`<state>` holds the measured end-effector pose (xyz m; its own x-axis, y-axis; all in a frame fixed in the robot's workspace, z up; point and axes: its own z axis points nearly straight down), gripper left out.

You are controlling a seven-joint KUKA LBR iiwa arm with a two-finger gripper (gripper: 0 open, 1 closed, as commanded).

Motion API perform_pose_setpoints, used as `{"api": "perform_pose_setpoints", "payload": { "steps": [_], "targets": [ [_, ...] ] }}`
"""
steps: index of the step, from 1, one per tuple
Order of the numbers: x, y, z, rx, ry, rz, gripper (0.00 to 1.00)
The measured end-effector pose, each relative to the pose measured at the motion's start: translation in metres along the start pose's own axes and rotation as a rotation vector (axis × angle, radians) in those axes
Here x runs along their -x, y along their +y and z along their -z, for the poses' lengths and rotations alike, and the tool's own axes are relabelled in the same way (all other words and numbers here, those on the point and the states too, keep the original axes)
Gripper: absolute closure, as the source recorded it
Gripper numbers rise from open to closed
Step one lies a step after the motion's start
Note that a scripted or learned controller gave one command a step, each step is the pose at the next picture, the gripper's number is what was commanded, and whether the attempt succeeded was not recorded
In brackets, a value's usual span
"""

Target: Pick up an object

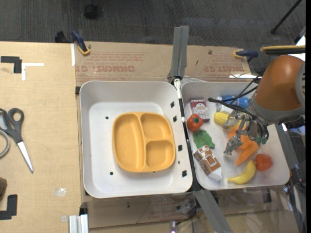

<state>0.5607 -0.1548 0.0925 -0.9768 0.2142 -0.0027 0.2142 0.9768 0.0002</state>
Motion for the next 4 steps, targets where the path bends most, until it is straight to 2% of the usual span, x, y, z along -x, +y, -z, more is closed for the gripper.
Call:
{"api": "perform_pose_setpoints", "payload": {
  "steps": [1, 2, 3, 4],
  "targets": [
    [0.025, 0.034, 0.0, 0.0, -0.001, -0.047, 0.0],
    [0.026, 0.035, 0.01, 0.0, -0.005, -0.045, 1.0],
    [0.041, -0.06, 0.011, -0.001, -0.005, 0.071, 1.0],
    [0.041, -0.059, 0.011, 0.0, -0.004, 0.072, 0.0]
  ]
}}
